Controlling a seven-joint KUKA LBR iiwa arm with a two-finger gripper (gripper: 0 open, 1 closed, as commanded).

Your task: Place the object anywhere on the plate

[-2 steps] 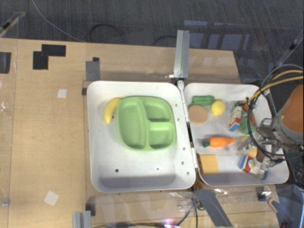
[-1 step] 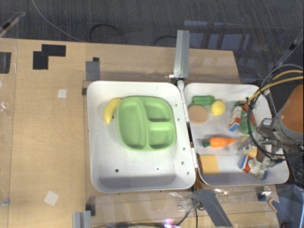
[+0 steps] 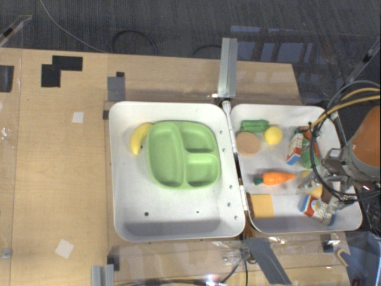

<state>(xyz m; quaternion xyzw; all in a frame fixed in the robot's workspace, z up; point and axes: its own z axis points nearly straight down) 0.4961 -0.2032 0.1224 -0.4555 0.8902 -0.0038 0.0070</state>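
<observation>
The claw (image 3: 326,202) is seen above small cartons (image 3: 314,207); its opening cannot be told. The carrot (image 3: 275,179), judged light and rigid, is best pinched midway for the plate (image 3: 181,154).

no legible text or labels anywhere

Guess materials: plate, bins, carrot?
Plate: likely molded plastic, matte green, uniform color, rounded compartment walls.
Bins: probably plastic, semi-gloss white, soft sheen, rounded corners.
Carrot: looks like toy plastic, smooth even orange, green tip; cannot tell for sure.
</observation>
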